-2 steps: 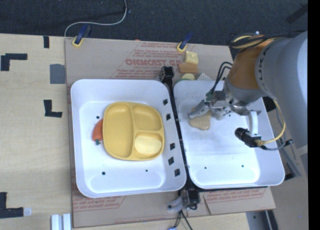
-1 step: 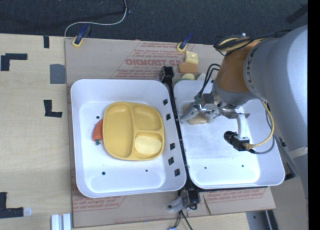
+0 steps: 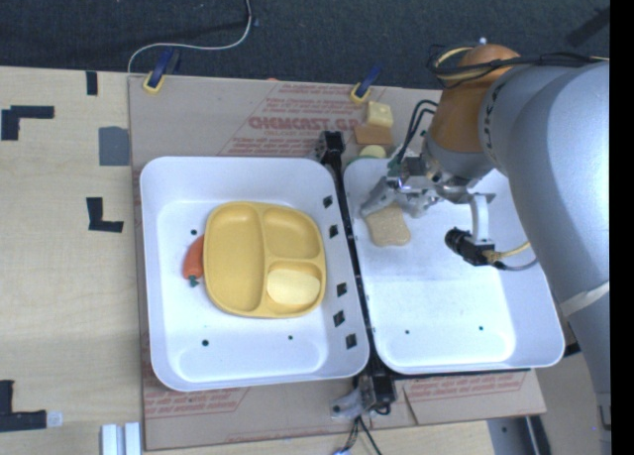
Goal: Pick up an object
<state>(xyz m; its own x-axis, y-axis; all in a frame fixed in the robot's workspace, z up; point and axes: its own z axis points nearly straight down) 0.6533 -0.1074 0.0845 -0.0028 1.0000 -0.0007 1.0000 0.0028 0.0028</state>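
In the right bin point(image 3: 466, 344), a tan bread-like piece point(image 3: 389, 231) lies near the far left corner. My gripper point(image 3: 394, 201) hangs just above its far edge, with the fingers spread open on either side and nothing held between them. The grey arm with its orange band point(image 3: 466, 116) reaches in from the right. The left bin point(image 3: 168, 344) holds a yellow divided plate point(image 3: 248, 245) with a pale yellow lump point(image 3: 294, 286) in its near right compartment. An orange item point(image 3: 192, 258) peeks out at the plate's left edge.
Behind the right bin, on the cardboard, sit a tan block point(image 3: 373, 133), a small yellow cube point(image 3: 380, 111) and a pale green round thing point(image 3: 371, 153). A black cable connector point(image 3: 466, 243) hangs over the right bin. The divider point(image 3: 347, 245) separates the bins.
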